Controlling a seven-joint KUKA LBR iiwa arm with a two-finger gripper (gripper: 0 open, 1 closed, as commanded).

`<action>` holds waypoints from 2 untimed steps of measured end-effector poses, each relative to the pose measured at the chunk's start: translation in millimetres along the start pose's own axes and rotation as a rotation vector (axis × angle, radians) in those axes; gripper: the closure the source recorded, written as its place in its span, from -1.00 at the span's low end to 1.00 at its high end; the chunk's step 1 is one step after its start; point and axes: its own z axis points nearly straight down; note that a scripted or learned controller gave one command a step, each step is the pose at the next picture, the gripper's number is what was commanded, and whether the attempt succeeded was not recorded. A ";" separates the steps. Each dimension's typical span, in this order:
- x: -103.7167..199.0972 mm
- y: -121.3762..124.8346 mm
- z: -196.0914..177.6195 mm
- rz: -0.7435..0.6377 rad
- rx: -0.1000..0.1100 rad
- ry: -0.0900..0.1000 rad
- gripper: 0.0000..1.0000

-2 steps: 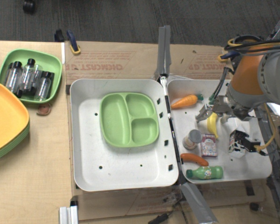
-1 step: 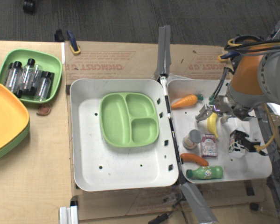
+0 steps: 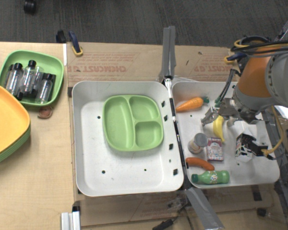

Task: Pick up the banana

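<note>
One banana (image 3: 219, 128) in the camera view lies mid-way in the right bin (image 3: 259, 172), just at 6 o'clock of the gripper (image 3: 220, 113), with its upper end under the claw. Its long axis runs 12 to 6. I cannot tell whether the claw is apart or clamped. The banana is short, plain yellow and gently curved.

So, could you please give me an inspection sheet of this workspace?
Surface: left bin and right bin, white, side by side on cardboard.
Job's things: banana in the right bin, beside a pink box.
Clutter: green divided plate in left bin; carrot, small tin, orange-red vegetable, green bottle in right.
Grippers: gripper low at the banana's upper end; hold not confirmed.
Cables: yellow and blue cables looped above the arm's orange band.
Surroundings: green tray of bottles, stacked yellow plates, left of the bins.
</note>
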 end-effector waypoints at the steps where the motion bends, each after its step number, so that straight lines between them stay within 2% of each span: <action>1: 0.0 0.0 0.0 0.000 0.000 0.000 -1.00; 2: 0.0 0.0 0.0 0.000 0.000 0.000 -1.00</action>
